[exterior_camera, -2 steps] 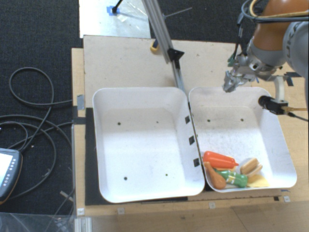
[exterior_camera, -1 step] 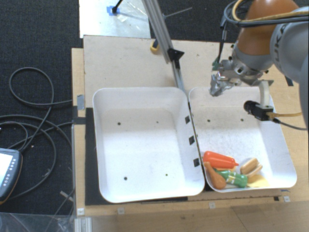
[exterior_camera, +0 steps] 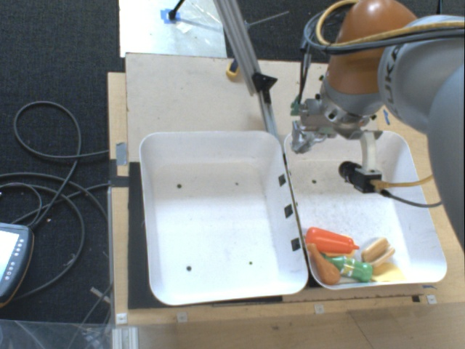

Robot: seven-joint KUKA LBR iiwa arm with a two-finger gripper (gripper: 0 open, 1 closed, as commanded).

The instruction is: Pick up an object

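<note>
Dark carpet surrounds the pale wooden counter (exterior_camera: 182, 93), with black cables (exterior_camera: 43, 158) looping over the floor at the left and the corner of a handheld control pendant (exterior_camera: 11, 257) at the left edge. A slanted metal pole (exterior_camera: 243, 49) crosses the upper middle, and a bit of blue tape (exterior_camera: 166, 15) marks the light panel beyond the counter.

Two shallow white bins sit side by side. The left bin (exterior_camera: 218, 217) holds nothing that can be made out apart from small dark holes in its floor. The right bin (exterior_camera: 414, 195) carries all the candidates, bunched in its near corner: an orange carrot-like toy (exterior_camera: 330, 240), a second orange piece (exterior_camera: 323, 266) just beside it, a green item (exterior_camera: 356, 270), and a tan bun-shaped piece (exterior_camera: 378, 251), all touching or nearly so.

The jaws (exterior_camera: 301, 140) hang over the far left corner of the right bin, well apart from that pile. Whether they are spread or closed cannot be told from this angle, and nothing is seen between them.

As a judgement, the pick is not yet made: the arm must travel to the near corner, descend, close on one toy and lift.
</note>
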